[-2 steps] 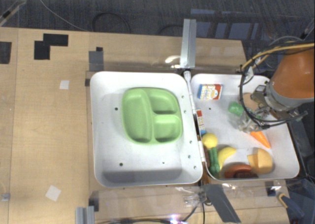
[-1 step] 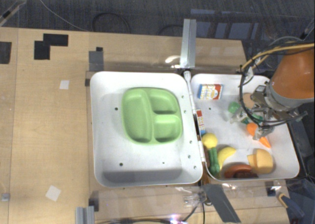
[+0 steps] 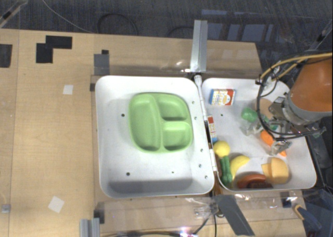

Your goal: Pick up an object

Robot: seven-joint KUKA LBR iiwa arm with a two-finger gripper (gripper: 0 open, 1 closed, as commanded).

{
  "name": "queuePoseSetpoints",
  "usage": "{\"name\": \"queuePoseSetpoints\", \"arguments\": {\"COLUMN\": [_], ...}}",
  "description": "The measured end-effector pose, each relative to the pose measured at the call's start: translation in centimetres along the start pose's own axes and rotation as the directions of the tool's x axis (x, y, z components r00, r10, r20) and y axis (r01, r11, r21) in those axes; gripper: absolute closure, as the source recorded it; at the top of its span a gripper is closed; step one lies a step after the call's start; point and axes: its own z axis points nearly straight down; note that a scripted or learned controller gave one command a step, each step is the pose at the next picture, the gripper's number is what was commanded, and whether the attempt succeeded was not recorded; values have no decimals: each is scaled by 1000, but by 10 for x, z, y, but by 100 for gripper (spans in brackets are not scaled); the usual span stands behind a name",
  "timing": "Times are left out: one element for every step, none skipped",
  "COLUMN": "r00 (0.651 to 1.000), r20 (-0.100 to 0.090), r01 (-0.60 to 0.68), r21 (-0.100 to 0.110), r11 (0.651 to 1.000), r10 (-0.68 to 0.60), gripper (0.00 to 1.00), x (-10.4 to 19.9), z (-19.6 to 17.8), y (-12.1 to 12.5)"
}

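The right bin [image 3: 307, 178] holds several toy foods. A white carton with a red and blue label [image 3: 221, 97] lies at the back, with a green piece [image 3: 250, 114] near the middle. An orange piece [image 3: 266, 138] lies under the wrist. At the front are a yellow lemon [image 3: 222, 149], a yellow piece [image 3: 239, 163], a dark green stick [image 3: 226, 169], a red-brown piece [image 3: 252, 180] and a tan block [image 3: 276, 170]. My gripper [image 3: 277, 133] hangs low over the bin's right half, just right of the orange piece and partly hidden by the wrist and cables.
The left bin [image 3: 112, 178] holds a green divided tray [image 3: 158, 121]. A metal divider [image 3: 206, 126] separates the bins. The arm's orange band [image 3: 313, 86] and looping cables [image 3: 270, 74] overhang the right bin's far right corner.
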Motion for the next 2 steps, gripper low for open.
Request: {"name": "queuePoseSetpoints", "arguments": {"r00": [1000, 1000], "r20": [13, 12], "r01": [4, 4], "r21": [12, 10], "r11": [1000, 1000], "r10": [-4, -4], "gripper": [100, 0], "x": [-6, -6], "z": [-15, -14], "y": [-2, -2]}}
